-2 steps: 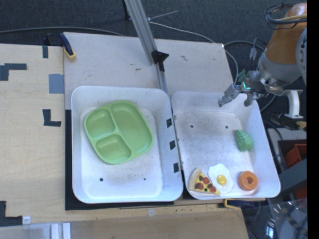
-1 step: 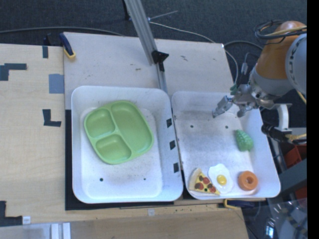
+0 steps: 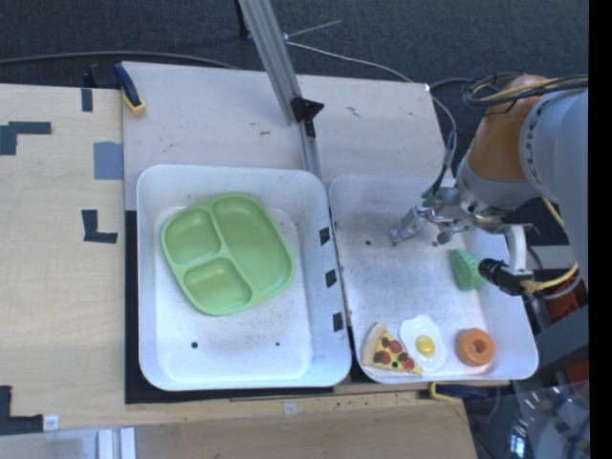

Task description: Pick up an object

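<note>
In the right bin [image 3: 363,256], my gripper [image 3: 422,234] hovers over the upper middle, its two fingers spread apart with nothing between them. A small green toy [image 3: 466,269] lies just right of and below the gripper. Along the bin's front edge sit a pizza slice [image 3: 390,349], a fried egg [image 3: 422,340] and an orange donut [image 3: 474,346], all well below the gripper.
The left bin [image 3: 158,352] holds a green divided plate [image 3: 227,252]. A metal pole [image 3: 273,51] slants down to the gap between the bins. Cables and the arm's grey and orange body [image 3: 521,151] crowd the right bin's right side.
</note>
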`<control>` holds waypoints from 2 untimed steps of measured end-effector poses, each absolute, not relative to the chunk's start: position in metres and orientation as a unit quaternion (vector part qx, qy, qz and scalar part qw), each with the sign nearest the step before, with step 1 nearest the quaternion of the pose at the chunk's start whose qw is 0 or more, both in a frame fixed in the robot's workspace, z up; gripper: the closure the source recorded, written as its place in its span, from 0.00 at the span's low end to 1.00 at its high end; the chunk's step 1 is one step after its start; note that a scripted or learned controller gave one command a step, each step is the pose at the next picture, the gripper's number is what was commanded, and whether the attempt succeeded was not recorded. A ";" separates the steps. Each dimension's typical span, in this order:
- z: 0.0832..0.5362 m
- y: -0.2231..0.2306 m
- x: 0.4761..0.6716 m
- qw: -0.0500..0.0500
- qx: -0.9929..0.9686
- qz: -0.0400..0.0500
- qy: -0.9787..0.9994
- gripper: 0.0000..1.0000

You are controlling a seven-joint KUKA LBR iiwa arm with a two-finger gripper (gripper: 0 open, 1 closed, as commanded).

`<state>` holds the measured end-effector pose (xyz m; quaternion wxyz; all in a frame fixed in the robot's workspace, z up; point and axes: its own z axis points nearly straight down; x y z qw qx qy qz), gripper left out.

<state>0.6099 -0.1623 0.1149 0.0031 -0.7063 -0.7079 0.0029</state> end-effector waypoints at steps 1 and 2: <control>0.087 -0.162 0.610 0.000 -0.706 0.001 -0.708 0.00; 0.098 -0.161 0.610 0.001 -0.706 0.001 -0.708 1.00</control>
